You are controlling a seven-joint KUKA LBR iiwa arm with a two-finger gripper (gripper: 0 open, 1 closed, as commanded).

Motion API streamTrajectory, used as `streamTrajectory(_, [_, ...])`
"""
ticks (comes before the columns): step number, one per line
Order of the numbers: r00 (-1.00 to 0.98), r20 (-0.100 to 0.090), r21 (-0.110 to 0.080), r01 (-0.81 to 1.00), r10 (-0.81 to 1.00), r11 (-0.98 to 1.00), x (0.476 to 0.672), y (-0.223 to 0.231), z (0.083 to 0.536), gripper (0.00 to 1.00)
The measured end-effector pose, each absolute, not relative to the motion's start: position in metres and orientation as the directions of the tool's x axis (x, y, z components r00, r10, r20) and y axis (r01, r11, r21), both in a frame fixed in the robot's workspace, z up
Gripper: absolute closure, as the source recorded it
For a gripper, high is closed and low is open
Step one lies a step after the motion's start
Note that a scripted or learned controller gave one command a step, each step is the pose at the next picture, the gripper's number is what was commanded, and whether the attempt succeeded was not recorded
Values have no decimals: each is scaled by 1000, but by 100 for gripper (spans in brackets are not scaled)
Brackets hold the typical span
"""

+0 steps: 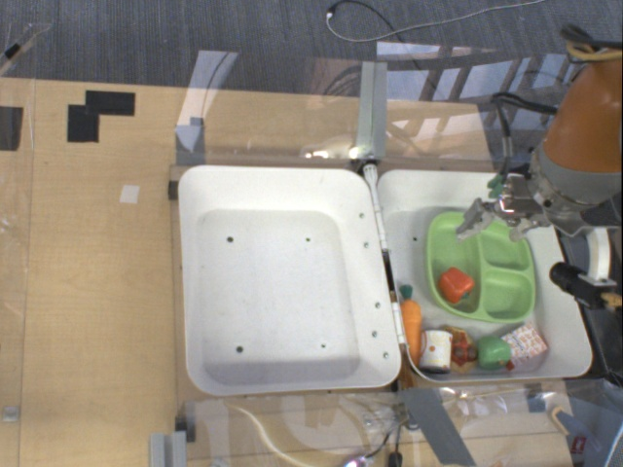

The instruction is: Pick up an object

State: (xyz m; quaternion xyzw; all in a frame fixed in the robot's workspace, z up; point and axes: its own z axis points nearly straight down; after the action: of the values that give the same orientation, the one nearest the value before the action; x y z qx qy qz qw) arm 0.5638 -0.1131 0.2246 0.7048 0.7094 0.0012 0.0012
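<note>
two shallow white plastic bins, left and right, smooth with a soft sheen. pale wood-grain bench top, matt, under clear glossy film. green divided plastic tray, smooth and slightly shiny. small red plastic-looking piece, glossy. orange carrot-shaped toy, smooth. bare metal gripper, dull grey. orange arm band, satin. grey ribbed carpet floor, rough.

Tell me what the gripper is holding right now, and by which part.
Nothing. The gripper hangs over the far edge of the green divided tray, fingers spread with nothing between them.
</note>
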Motion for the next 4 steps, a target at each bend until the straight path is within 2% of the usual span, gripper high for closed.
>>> streamTrajectory(1, [-10,0,8,1000,1000,10,565,-112,236,100])
streamTrajectory(2, [-186,-2,7,983,983,186,599,-59,339,100])
streamTrajectory(3, [-373,-3,7,928,928,373,668,-46,376,100])
streamTrajectory(4, [-379,-8,14,925,925,379,669,-44,389,100])
